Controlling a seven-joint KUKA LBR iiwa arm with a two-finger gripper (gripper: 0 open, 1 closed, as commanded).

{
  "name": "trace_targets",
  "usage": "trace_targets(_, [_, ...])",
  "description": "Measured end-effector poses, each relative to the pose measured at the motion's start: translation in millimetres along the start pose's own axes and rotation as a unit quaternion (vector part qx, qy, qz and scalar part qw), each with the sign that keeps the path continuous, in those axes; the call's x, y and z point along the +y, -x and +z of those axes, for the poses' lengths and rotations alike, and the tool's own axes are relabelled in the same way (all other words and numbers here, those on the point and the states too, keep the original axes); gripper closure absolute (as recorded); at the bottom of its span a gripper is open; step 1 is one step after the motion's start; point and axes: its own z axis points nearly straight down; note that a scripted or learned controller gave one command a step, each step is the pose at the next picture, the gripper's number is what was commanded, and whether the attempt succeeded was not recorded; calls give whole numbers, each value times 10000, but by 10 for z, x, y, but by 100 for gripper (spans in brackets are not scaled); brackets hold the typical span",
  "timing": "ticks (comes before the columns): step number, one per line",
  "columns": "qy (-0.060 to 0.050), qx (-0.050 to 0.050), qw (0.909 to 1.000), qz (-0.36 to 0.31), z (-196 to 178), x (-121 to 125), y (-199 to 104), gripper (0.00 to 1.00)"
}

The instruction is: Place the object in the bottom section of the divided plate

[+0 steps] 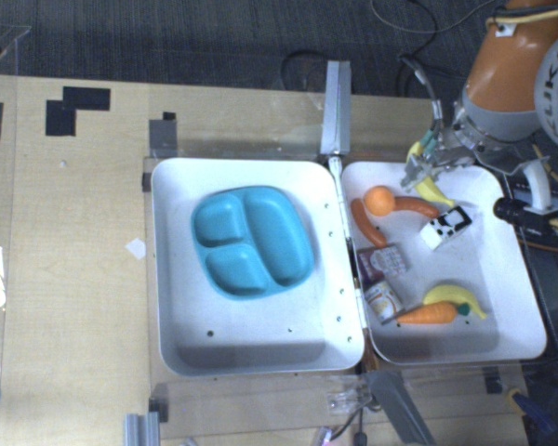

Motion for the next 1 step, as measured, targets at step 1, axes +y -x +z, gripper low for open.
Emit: trace_targets(1, [9,-2,9980,-637,-283,466,-573,100])
